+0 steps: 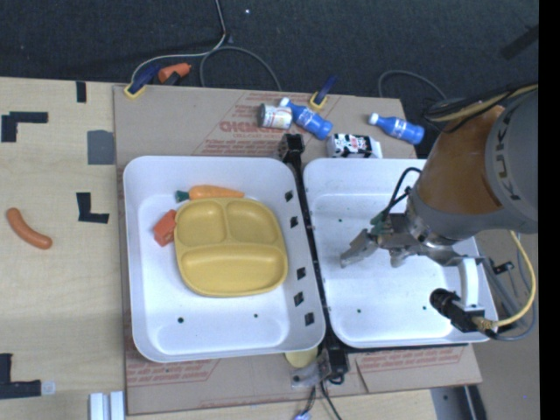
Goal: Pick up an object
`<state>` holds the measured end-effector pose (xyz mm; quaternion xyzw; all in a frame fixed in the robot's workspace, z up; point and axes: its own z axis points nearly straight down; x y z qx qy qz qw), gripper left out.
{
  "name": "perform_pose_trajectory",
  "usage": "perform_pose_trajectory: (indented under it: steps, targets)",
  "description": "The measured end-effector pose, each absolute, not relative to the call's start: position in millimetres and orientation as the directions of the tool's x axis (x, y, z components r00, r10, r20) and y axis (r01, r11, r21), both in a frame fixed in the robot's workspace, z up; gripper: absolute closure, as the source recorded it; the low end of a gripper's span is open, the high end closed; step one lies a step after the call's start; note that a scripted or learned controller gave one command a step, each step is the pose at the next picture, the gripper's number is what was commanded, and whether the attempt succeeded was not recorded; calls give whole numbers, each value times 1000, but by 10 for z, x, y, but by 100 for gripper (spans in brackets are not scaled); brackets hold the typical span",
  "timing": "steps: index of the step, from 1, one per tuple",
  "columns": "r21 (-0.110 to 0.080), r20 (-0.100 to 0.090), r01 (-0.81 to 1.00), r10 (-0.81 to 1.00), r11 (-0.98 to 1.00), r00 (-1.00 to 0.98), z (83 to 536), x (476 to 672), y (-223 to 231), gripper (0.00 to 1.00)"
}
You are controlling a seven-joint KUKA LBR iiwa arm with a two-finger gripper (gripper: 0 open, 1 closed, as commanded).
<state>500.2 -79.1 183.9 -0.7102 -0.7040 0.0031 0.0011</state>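
My gripper hangs over the middle of the right bin, fingers spread and open, with nothing between them. In the left bin lies a yellow divided plate. An orange carrot rests along the plate's far edge. A red-orange piece pokes out from under the plate's left side. All of these lie well to the left of the gripper, across the wall between the bins.
Behind the bins on the cardboard lie a white bottle, two blue bottles and a small black-and-white pack. A sausage lies on the bench far left. An orange clamp sits at the back.
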Motion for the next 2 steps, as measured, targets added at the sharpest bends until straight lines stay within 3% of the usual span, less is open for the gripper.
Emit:
perform_pose_trajectory:
  steps: [1, 2]
  targets:
    - [12, -7, 1000, 1000, 1, -1, 1769, 6471, -1598, 0]
    - [0, -2, 1000, 1000, 1, -1, 840, 5942, -1245, 0]
